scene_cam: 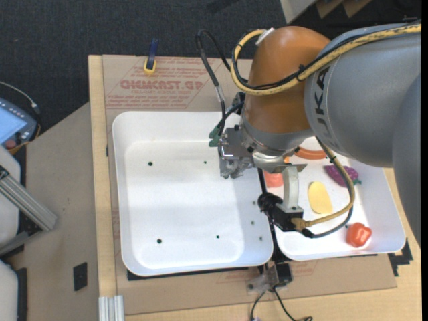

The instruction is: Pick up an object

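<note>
Camera view from above: the claw hangs over the right side of the left bin; whether it is released or clenched cannot be told. A yellow piece and a red piece lie in the right bin. Best to shift right, centre over one, then descend straight.

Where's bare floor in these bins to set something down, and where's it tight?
The left bin is bare from its left wall across to the gripper at its right rim. The right bin is crowded: a yellow piece, a red piece, a purple piece and an orange piece lie close together, and the arm hangs over its left half.
</note>
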### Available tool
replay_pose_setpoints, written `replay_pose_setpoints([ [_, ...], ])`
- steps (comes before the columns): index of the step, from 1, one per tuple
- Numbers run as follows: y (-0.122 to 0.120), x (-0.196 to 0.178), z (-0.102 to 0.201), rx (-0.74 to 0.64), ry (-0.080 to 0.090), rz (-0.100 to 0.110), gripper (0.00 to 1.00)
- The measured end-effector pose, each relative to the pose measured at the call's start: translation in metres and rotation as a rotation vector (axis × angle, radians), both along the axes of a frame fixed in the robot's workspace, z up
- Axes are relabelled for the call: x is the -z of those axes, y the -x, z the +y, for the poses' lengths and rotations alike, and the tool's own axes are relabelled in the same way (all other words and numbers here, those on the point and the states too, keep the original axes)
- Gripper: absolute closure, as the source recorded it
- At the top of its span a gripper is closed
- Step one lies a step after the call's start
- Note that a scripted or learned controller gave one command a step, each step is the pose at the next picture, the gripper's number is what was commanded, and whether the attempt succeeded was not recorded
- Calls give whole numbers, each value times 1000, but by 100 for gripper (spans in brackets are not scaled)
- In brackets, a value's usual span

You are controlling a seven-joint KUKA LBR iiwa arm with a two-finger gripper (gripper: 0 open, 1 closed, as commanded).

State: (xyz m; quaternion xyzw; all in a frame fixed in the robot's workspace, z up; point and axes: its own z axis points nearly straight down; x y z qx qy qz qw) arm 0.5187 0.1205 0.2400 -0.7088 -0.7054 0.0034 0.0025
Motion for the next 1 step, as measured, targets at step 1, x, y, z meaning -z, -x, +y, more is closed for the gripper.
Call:
replay_pose_setpoints([
  [1, 41, 161, -23, 0, -1, -6, 100],
])
